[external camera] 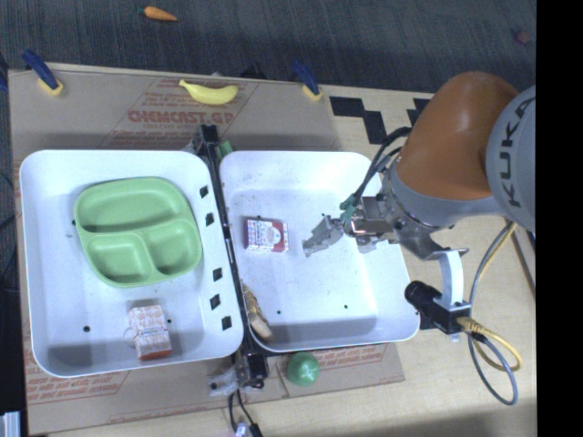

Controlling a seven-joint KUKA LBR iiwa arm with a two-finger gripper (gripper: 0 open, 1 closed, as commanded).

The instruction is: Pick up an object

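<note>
The pincer (321, 236) hangs low inside the right bin (301, 330), near the middle of its floor, at the end of the grey arm (455, 153) that comes in from the right; its tips look small and blurred, so I cannot tell how far it is open, and I see no object between them. Just to its left, apart from it, a small red and white packet (264, 235) lies flat on the bin floor. Near the front left corner of this bin a small tan thing (257, 321) rests against the wall, too small to name. The arm's wide orange band and wrist cover the right rim of the bin. In the left bin (36, 244) a green divided tray (138, 230) lies in the back half, and a second red and white packet (148, 331) lies near the front wall. Black clamps (208, 139) hold the two bins together. On the cardboard sheet (137, 112) behind the bins a yellow banana (209, 90) lies, with blue clips (43, 72) on the edge. A green ball (302, 369) sits on the worktop (437, 399) in front of the right bin, and a yellow cable (496, 349) curls beside the arm. On the dark floor behind, a small orange thing (160, 13) lies.
</note>
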